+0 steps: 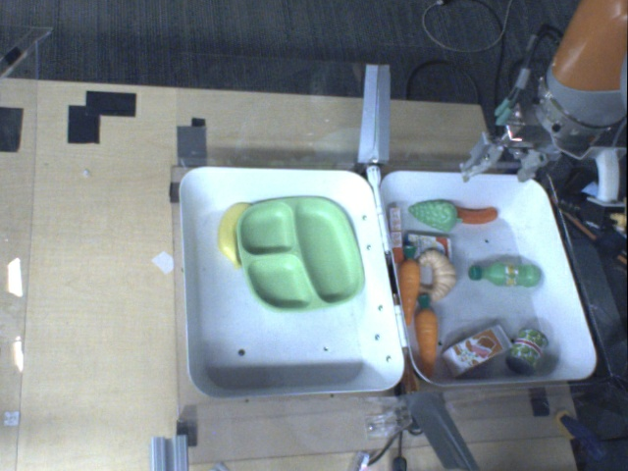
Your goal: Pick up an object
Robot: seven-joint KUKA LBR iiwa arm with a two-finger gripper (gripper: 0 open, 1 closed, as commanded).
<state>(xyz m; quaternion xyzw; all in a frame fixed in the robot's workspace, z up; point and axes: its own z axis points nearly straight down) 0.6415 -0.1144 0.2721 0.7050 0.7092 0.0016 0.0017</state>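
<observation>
My gripper (501,168) hangs over the far rim of the right bin (572,297), above its back edge. Its two fingers stand apart and open, with nothing between them. Below it in the bin lie a green leafy toy (434,214) and a red-orange pepper (478,216). Further forward are a green bottle (506,276), a bread roll (438,269), two carrots (409,283) (426,328), a small carton (474,350) and a can (529,350). The gripper touches none of them.
The left bin (211,351) holds a green divided plate (297,251) lying over a yellow item (229,234). A metal post (374,116) stands between the bins at the back. Cables and gear crowd the bench's right side.
</observation>
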